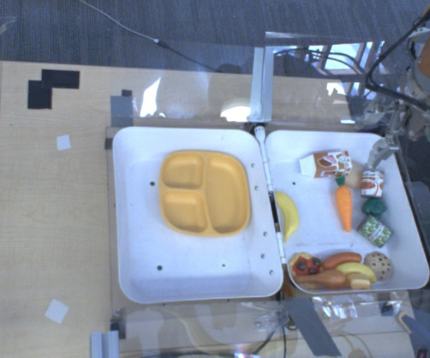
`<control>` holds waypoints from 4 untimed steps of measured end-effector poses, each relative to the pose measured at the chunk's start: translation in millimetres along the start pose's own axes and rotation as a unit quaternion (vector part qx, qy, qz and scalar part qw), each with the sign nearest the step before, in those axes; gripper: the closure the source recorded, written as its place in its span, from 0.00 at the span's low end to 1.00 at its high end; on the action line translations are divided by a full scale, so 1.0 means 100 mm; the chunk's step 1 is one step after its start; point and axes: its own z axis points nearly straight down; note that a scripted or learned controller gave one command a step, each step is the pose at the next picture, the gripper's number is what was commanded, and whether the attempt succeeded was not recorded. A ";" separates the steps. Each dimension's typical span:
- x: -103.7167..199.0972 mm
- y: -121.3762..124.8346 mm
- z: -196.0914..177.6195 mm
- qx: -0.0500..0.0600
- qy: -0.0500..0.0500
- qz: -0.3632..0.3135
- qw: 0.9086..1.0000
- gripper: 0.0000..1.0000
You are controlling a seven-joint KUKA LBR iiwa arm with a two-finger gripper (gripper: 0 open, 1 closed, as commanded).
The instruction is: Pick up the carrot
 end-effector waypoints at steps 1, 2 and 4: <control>1.13 -0.04 1.01 0.002 -0.004 -0.007 1.000 0.00; 0.34 0.41 1.23 -0.001 0.011 0.025 1.000 0.00; 0.74 1.09 1.22 0.000 -0.002 0.059 0.998 0.00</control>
